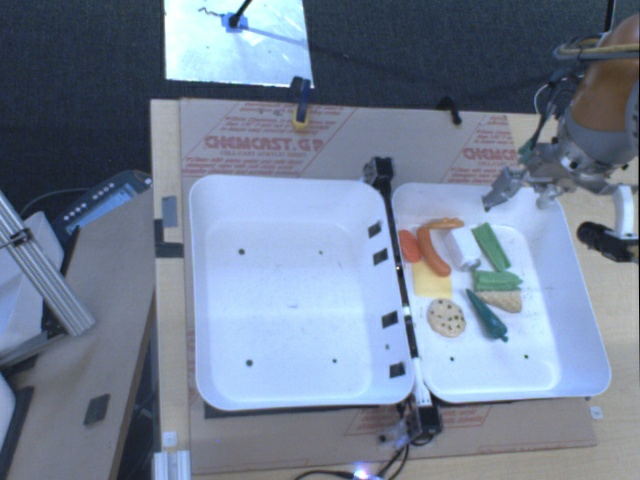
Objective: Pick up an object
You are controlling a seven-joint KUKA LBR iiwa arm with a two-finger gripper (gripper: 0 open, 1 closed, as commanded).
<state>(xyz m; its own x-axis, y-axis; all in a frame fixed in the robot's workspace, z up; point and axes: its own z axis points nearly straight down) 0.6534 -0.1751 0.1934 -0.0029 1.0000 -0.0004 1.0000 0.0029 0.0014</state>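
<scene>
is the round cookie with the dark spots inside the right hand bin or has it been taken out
Inside. The round tan cookie with dark spots lies flat on the floor of the right white bin, beside a yellow square piece.

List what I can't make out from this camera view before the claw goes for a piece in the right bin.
- Claw: small and blurred above the right bin's far rim; its opening is unreadable.
- Arm: cut off by the right edge.
- Yellow flat piece: partly covered by the orange sausage.
- Tan piece: partly under the green pieces; identity unclear.
</scene>
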